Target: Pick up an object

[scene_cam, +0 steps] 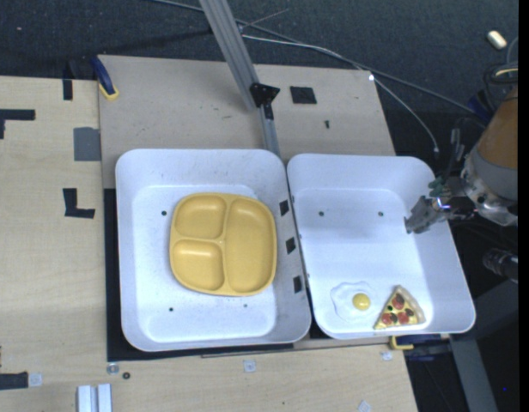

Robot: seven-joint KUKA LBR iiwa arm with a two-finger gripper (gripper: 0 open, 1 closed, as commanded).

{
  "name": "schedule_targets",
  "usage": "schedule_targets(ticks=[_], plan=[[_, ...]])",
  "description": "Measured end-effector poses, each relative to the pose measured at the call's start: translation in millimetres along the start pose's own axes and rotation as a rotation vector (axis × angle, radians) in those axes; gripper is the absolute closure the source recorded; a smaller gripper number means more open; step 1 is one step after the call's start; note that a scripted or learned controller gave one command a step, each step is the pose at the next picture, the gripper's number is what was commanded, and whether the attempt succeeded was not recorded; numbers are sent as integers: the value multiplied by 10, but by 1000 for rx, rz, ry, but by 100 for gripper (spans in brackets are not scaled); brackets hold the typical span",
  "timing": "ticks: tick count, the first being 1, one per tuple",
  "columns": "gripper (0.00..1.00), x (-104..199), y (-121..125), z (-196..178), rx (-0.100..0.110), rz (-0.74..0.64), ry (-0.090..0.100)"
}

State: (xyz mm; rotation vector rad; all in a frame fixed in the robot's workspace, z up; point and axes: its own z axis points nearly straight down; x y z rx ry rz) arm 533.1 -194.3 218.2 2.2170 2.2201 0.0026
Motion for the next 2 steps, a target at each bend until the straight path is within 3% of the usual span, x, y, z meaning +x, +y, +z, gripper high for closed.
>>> schedule_targets(ticks=[1, 2], plan=[[100, 0, 12, -521, 0, -1, 0], [100, 580, 238, -458, 4, -5, 2]])
